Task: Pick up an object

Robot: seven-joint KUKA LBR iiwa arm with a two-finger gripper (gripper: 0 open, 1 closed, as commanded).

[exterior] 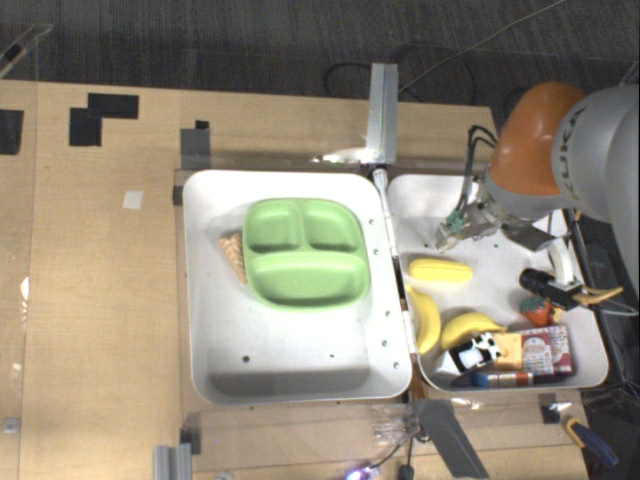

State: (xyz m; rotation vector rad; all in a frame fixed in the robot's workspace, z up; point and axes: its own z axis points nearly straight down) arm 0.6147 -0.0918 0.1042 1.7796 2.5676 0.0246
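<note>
Seen from above, your table (100, 318) carries two white bins side by side. The left bin (290, 368) holds a green divided tray (303, 251). The right bin (500, 278) holds the likely targets — a yellow block (440, 271), two bananas (425, 320), a boxed snack (545, 351) near the front. Your tool (455, 226) hangs over the right bin's back, just behind the yellow block, gripping nothing — whether it is apart or together cannot be told. This looks like the approach step; next you would need to descend onto one object, probably the block.
</note>
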